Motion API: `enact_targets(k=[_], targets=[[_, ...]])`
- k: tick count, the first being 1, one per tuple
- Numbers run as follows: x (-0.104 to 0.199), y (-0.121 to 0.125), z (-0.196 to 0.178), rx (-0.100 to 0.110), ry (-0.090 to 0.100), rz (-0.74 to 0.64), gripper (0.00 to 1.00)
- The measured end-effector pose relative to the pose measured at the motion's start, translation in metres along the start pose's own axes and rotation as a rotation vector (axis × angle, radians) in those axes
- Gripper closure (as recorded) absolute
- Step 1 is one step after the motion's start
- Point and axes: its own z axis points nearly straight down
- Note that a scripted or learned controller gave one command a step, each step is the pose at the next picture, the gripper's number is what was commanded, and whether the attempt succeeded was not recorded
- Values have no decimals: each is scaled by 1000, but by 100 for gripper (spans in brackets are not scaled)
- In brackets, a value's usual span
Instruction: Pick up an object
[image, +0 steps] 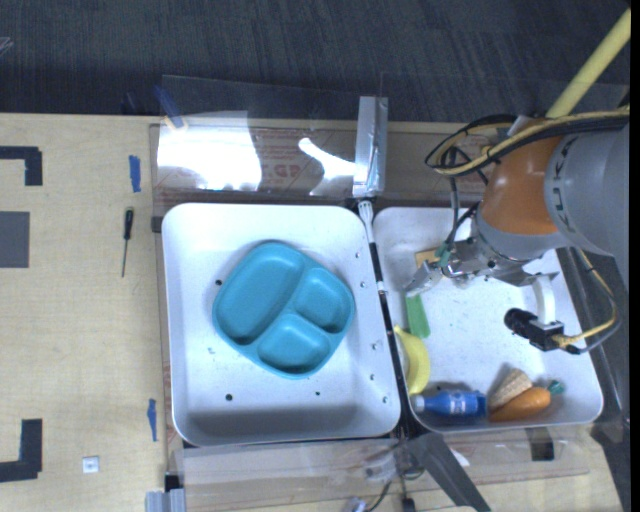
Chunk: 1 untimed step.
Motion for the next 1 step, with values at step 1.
enact_targets(k=[1], targets=[[-11,-36,0,1,1,123,0]])
